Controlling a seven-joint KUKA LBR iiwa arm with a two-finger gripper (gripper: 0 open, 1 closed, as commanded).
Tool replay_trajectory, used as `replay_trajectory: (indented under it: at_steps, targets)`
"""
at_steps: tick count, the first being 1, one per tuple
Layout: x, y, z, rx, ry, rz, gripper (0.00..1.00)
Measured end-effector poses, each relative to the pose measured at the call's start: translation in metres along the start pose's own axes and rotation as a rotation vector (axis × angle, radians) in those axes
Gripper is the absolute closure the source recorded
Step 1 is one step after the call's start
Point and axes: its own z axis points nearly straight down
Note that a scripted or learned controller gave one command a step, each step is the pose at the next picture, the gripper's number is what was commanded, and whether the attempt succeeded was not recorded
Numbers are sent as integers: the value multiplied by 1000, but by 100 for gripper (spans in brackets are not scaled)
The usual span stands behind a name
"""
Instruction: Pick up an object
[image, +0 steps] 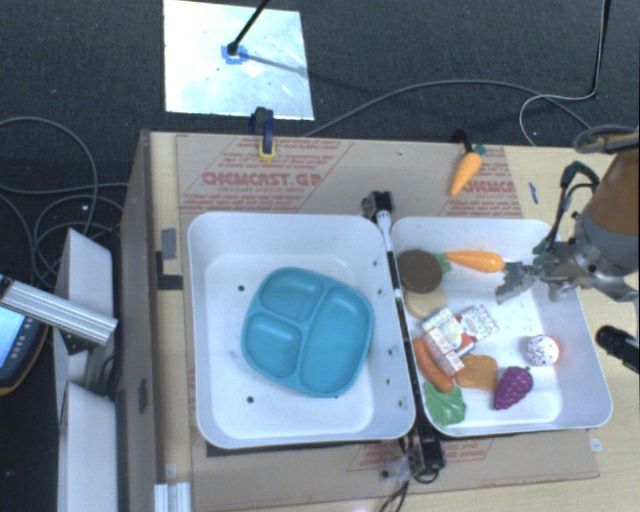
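Observation:
My gripper (528, 280) hangs over the upper right part of the right bin (580, 400), fingers apart with nothing between them. Just to its left lies an orange carrot (475, 262). A brown round piece (418, 268) lies further left, above a beige slice (425, 300). Below the gripper a white speckled ball (541, 350) rests on the bin floor. A red and white packet (460, 328), an orange chunk (478, 372), purple grapes (512, 387), a green piece (447, 403) and a small red-orange carrot (432, 362) crowd the lower left of this bin.
The left bin (220, 260) holds a blue divided plate (308, 330). A second carrot (465, 170) lies on the cardboard behind the bins. A clamp (380, 208) sits where the bins meet. Cables run across the dark floor at the back.

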Motion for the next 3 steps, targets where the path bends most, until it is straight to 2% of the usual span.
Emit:
replay_trajectory:
  at_steps: [1, 2, 3]
  targets:
    - [64, 58, 85, -2, 1, 0, 0]
    - [57, 28, 104, -18, -1, 2, 0]
    - [73, 104, 104, -8, -2, 1, 0]
